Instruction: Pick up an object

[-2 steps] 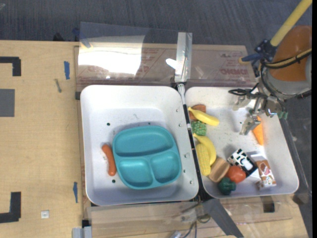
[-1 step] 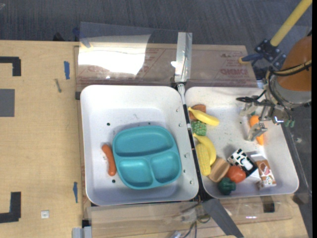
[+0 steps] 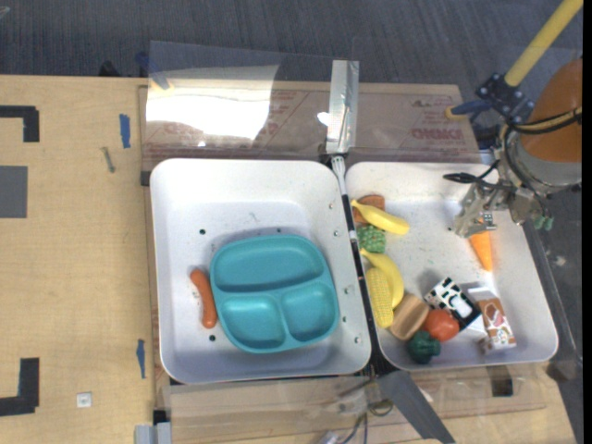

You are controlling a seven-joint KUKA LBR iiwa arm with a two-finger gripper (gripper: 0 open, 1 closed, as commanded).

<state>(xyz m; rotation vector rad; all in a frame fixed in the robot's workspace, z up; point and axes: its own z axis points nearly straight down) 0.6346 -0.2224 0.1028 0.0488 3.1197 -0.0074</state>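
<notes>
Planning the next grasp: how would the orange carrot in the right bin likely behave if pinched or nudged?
The carrot looks like smooth moulded plastic, so probably stiff, light and a bit slippery. Its tapered, rounded shape suggests it may roll or pivot when nudged. It lies apart from the other items, just below the tool, so a push should disturb little else.

The grey arm with its orange band reaches in over the right bin's (image 3: 546,340) far right corner, wrist angled down, end effector (image 3: 481,213) poised low above that bin's floor.
</notes>
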